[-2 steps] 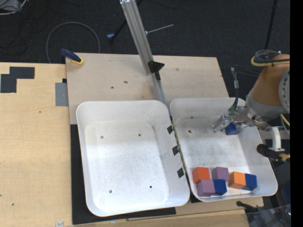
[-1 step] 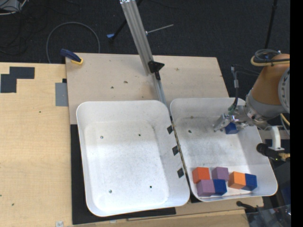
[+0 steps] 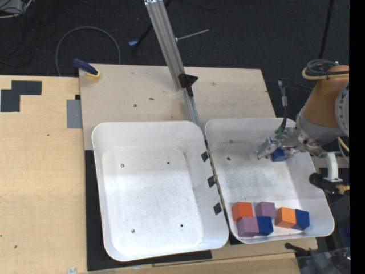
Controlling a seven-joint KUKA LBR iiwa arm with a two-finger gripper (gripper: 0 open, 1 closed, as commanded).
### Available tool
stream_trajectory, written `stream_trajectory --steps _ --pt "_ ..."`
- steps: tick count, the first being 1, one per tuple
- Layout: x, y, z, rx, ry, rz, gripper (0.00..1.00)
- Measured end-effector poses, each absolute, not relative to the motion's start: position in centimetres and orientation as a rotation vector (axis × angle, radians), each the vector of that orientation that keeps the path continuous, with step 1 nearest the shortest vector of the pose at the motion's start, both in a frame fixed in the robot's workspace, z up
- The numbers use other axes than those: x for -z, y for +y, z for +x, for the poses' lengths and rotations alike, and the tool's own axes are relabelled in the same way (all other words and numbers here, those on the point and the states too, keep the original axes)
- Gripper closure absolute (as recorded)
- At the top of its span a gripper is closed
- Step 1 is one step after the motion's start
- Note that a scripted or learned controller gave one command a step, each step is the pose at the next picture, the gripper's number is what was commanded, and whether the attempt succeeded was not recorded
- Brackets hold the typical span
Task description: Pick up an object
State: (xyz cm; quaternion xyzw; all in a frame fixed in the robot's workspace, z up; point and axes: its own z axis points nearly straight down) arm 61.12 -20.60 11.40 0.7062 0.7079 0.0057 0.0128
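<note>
- Right bin (image 3: 251, 170): a small blue block (image 3: 278, 154) sits up near the far right side, right at the gripper (image 3: 272, 149); it looks pinched there, though the view is too small to be sure.
- Near edge: an orange cube (image 3: 242, 210), purple cube (image 3: 264, 209) and orange block (image 3: 286, 216) line up, touching or nearly so.
- A larger purple block (image 3: 247, 226) lies in front, with a blue cube (image 3: 264, 226) beside it.
- Another blue cube (image 3: 302, 218) flanks the orange block's right.

The arm (image 3: 326, 104) is cut off by the right edge, the tool (image 3: 272, 150) is too small and blurred to tell how its fingers stand round the blue block (image 3: 278, 154), and the purple block (image 3: 247, 226) partly hides another blue one (image 3: 265, 225).
</note>
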Motion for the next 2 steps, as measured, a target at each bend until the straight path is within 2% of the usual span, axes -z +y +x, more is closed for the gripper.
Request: stream_trajectory --steps 2 --pt "-11.31 -20.69 61.51 -0.019 2.205 2.200 0.00"
